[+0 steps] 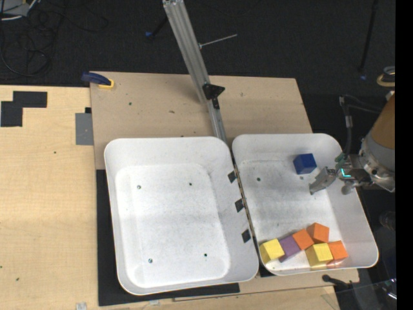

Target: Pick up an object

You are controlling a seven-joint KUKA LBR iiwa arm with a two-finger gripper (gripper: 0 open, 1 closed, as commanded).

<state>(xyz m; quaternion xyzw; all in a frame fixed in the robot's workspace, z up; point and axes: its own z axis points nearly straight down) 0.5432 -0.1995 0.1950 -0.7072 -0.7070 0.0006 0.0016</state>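
A blue cube point(304, 163) lies in the upper part of the right bin point(277, 205). In that bin's near right corner sits a cluster of blocks: a yellow one point(272, 249), a purple one point(290, 248), orange ones point(317, 232) and another yellow one point(318, 254). My gripper point(335, 184) hangs over the bin's right side, just right of and slightly below the blue cube. It is open with nothing between its fingers point(319, 183).
The left bin point(168, 212) lies beside the right one, joined by black clips point(239, 205). A slanted aluminium rail point(193, 57) rises behind the bins. A blue clamp point(97, 79) sits at the bench's far left corner.
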